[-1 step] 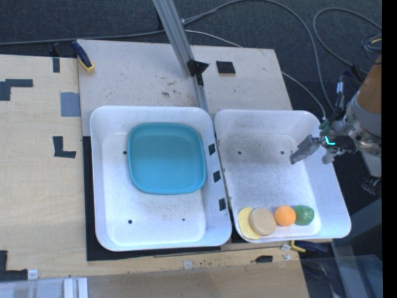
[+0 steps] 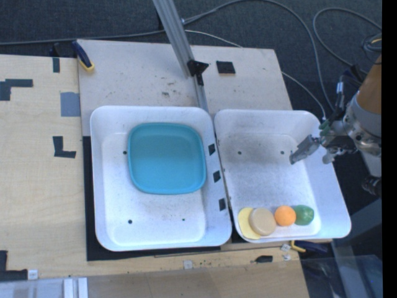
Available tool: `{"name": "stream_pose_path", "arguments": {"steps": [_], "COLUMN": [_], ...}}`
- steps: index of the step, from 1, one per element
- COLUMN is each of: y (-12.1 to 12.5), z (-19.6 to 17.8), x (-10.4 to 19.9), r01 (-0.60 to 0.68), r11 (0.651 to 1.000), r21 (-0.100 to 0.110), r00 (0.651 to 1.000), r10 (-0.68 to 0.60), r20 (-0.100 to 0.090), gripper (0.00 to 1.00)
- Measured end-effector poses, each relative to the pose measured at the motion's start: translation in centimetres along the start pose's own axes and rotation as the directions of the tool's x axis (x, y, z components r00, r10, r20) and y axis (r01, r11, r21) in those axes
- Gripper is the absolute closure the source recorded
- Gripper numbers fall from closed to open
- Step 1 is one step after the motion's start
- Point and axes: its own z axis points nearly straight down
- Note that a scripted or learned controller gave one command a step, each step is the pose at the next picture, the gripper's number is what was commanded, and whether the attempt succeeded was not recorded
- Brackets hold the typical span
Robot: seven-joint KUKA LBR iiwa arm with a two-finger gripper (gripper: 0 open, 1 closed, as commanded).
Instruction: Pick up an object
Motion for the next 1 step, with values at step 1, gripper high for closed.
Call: {"name": "stream_pose_path", "arguments": {"steps": [1], "y": [0.78], "z": [4.96], "x": [0.52], "r01": [0.001], "r11": [1.000], "r21": [0.004], "r00": [1.000], "r10": [-0.001], "r20": [-0.001], "gripper": [0.00]}}
